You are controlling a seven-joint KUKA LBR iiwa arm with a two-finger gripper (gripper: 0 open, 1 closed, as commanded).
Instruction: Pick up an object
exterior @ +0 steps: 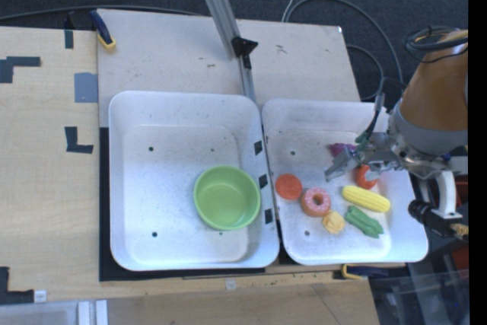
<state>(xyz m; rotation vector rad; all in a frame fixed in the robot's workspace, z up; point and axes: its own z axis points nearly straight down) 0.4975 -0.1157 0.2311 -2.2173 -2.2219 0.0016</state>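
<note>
Bench [46, 164]: pale wood-grain surface at the far left, with several grey tape pieces stuck flat on it (one L-shaped, one a plain rectangle).
Board [175, 49]: matte off-white sheet under and behind the bins, scuffed with small dark marks.
Clamp [103, 29]: one blue-and-yellow clip at the board's upper left corner.
Left bin [122, 164]: shallow, white, rounded corners, speckled floor.
Bowl [227, 197]: one smooth green round bowl, upright, in the left bin's lower right part.
Pole [217, 0]: one grey metal bar slanting down to the seam between the bins.
Right bin [304, 122]: same shallow white shape, touching the left bin.
Toy foods: six counted in the right bin, all smooth plastic.
Orange disc [288, 186]: flat, round, nearest the left wall.
Donut [315, 202]: pink-frosted ring just right of the disc.
Yellow piece [333, 222]: small, lumpy, below the donut.
Purple piece [338, 149]: mostly hidden under the gripper.
Corn cob [366, 199]: yellow, lying on its side.
Green pod [364, 222]: dark, ridged, just below the corn.
Red piece [366, 177]: partly covered; shape unclear.
Gripper [351, 162]: grey metal, low over the right bin by the purple and red pieces; I cannot tell whether it is gripping anything.
Arm [434, 99]: grey with orange band, cut off at the right.
</note>
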